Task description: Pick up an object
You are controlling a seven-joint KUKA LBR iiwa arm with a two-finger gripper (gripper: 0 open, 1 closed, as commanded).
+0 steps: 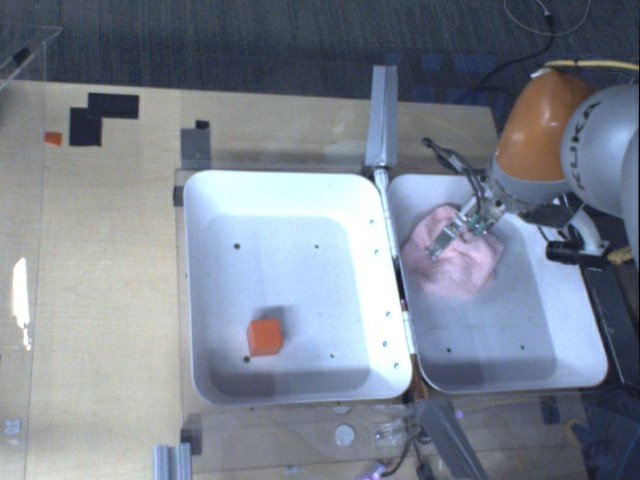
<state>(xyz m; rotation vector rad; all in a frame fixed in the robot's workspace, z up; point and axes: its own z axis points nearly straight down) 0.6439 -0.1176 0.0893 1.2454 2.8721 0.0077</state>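
The arm point(575, 138) reached in from the right, and its gripper point(452, 236) was down over a pink cloth point(455, 258) that lay crumpled in the upper left part of the right bin point(560, 368). The cloth sat close to the bin's left wall, beside the metal divider point(381, 118) that ran between the two bins.

The gripper's tip lay against the upper part of the cloth, near its top edge. The picture was too small and soft there to tell whether its two prongs stood apart or were pinched on the fabric, and no fold of cloth could be made out between them, so a hold could not be claimed. The cloth appeared to rest flat on the bin floor, with nothing lifted.

In the left bin point(215, 208), well apart from the arm, an orange block point(265, 337) sat toward the lower part of the floor, untouched.

Judged from this, the task was at the grasp itself: the approach and descent looked done, and the cloth seemed the chosen object. What remained was to close firmly on a fold, raise it clear of the bin, and show that it stayed held. Soft fabric could slip or only partly bunch, so the pick-up was far from certain.
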